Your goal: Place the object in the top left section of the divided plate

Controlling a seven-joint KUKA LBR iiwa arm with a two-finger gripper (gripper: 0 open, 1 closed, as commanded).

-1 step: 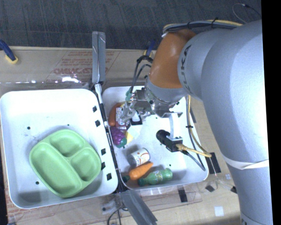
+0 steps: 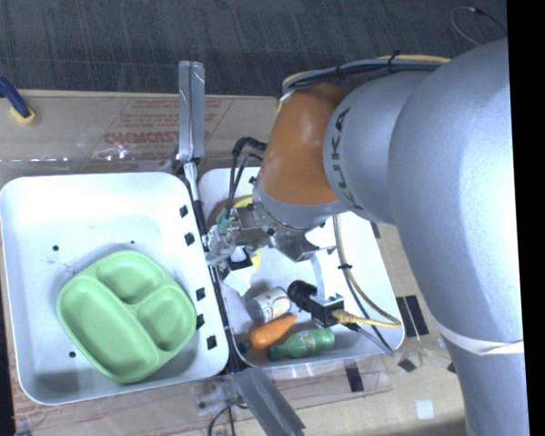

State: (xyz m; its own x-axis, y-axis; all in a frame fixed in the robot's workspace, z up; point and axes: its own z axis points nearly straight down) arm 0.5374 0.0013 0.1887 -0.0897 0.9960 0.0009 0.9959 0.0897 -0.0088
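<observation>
At six o'clock in the right bin (image 2: 375, 344), a green bottle (image 2: 302, 344), an orange carrot (image 2: 273, 331) and a small white can (image 2: 272, 305) are seen crowded together; which one is meant to be picked cannot be judged. The green divided plate (image 2: 127, 313) is set in the left bin (image 2: 36, 225), apparently ready to receive. At twelve o'clock above the objects the pincer (image 2: 230, 235) is poised; its state cannot be told
</observation>
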